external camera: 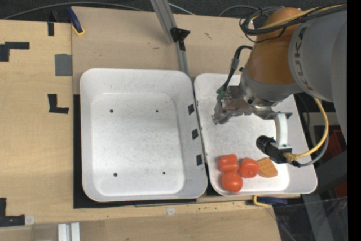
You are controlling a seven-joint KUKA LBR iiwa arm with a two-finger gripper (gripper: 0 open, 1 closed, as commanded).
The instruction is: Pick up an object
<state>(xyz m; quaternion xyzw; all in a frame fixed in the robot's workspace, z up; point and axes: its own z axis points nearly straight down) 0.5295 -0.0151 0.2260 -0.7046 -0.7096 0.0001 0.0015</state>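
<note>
Three red tomato-like objs [237, 169] clustered w/ an orange piece [267, 167] at near end of right bin [207, 121], gripper [223, 113] above bin's middle, apart from them, open vs shut: can't tell, left bin [93, 121] beside it.

Wooden bench [130, 36] bears two white bins [135, 132], seemingly touching.

Hand [221, 116] over right bin [299, 180]; 3 red objects [232, 171] near its front.
</note>
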